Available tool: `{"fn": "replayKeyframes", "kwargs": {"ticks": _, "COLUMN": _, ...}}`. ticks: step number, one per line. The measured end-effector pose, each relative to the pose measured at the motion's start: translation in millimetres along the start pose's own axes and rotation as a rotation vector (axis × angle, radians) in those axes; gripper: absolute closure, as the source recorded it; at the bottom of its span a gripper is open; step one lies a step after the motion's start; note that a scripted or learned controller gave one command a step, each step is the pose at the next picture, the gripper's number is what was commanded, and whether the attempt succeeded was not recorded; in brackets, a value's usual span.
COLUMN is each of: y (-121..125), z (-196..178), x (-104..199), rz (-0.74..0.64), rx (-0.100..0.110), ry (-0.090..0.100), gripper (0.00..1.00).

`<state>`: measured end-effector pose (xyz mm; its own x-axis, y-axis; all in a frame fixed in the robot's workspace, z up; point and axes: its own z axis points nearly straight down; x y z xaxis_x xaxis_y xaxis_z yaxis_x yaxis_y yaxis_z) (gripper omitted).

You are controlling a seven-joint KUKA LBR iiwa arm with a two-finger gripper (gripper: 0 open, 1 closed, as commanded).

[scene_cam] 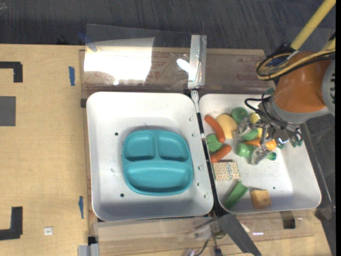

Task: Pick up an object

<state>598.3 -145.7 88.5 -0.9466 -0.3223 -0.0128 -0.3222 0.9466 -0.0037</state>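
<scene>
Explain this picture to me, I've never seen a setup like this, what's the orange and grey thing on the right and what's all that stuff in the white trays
You are looking down at a slant from one fixed camera above a bench. The orange and grey thing is a robot arm reaching in from the right. Its gripper, a two-finger claw, hangs low over a pile of toy food; from this angle I cannot tell whether it holds anything.

Two shallow white bins sit side by side. The left bin holds a teal divided plate. The right bin holds the toys: an orange-red sausage, a yellow piece, several green pieces, a patterned cracker, a green pod and a tan block.
</scene>
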Motion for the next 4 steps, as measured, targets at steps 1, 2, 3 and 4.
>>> {"fn": "replayKeyframes", "kwargs": {"ticks": 1, "y": -73.5, "z": 0.6, "x": 31.2, "rz": -0.155, "rx": 0.002, "ry": 0.003, "gripper": 0.00}}
{"fn": "replayKeyframes", "kwargs": {"ticks": 2, "y": -72.1, "z": -9.6, "x": 27.3, "rz": -0.155, "rx": 0.003, "ry": -0.005, "gripper": 1.00}}
{"fn": "replayKeyframes", "kwargs": {"ticks": 3, "y": -71.8, "z": -8.8, "x": 27.7, "rz": -0.155, "rx": 0.001, "ry": -0.003, "gripper": 0.00}}
{"fn": "replayKeyframes", "kwargs": {"ticks": 4, "y": -43.9, "z": 1.3, "x": -22.7, "rz": -0.236, "rx": -0.003, "ry": 0.008, "gripper": 0.00}}
